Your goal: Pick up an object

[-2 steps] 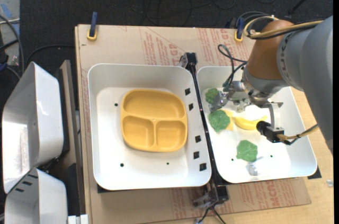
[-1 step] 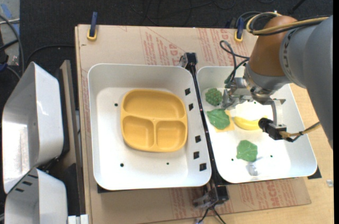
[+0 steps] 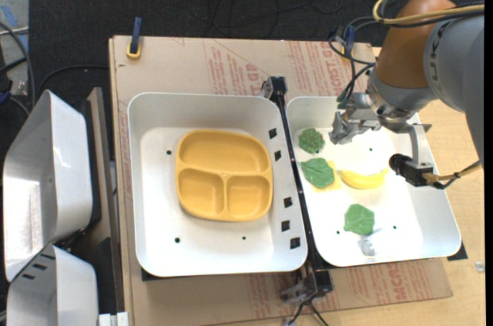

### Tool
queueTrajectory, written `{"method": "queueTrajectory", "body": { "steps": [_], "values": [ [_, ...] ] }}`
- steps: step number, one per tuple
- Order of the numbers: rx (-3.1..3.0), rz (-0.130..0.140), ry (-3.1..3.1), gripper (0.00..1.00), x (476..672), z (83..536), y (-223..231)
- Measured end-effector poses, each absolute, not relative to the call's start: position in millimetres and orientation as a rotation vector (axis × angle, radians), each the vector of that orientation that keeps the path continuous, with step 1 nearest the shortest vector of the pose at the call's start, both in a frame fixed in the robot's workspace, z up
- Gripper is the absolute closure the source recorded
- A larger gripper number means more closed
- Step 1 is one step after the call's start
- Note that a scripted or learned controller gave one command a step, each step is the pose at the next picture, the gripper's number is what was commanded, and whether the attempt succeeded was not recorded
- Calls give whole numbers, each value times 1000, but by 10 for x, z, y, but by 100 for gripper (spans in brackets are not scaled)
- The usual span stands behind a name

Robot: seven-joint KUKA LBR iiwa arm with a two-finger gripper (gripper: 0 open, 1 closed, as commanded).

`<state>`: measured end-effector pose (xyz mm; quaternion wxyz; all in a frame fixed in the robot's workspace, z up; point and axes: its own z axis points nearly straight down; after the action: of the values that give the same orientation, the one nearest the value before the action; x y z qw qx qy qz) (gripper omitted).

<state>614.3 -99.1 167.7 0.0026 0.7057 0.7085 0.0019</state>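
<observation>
While the grey arm [image 3: 454, 47] reaches in over the right bin [image 3: 431, 228], its gripper [image 3: 344, 129] hangs above that bin's upper half, near the divider between the two bins. Whether the jaws are spread or pressed together cannot be told from this slanted angle, and nothing is visibly pinched between them.

Counting the loose things in the right bin gives four: three green leafy pieces and one yellow banana-like piece. One small green piece [image 3: 311, 140] lies just beside the jaws, on their left and slightly below. A larger green piece [image 3: 318, 173] sits further below the jaws, with a bit of yellow showing under its edge. The yellow piece [image 3: 363, 178] lies below the jaws and slightly to their right, just beside that larger green piece. The third green piece [image 3: 359, 220] rests well below the jaws.

Well to the left of the jaws, the left bin [image 3: 154, 240] holds one yellow plate [image 3: 224, 175] with three compartments.
</observation>
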Motion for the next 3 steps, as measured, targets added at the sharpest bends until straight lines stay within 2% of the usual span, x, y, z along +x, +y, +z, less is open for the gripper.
{"method": "queueTrajectory", "body": {
  "steps": [2,3],
  "values": [
    [2212,6,2222,100,6163,2815,-916],
    [2216,-1,2231,100,6003,2638,-459]
  ]
}}
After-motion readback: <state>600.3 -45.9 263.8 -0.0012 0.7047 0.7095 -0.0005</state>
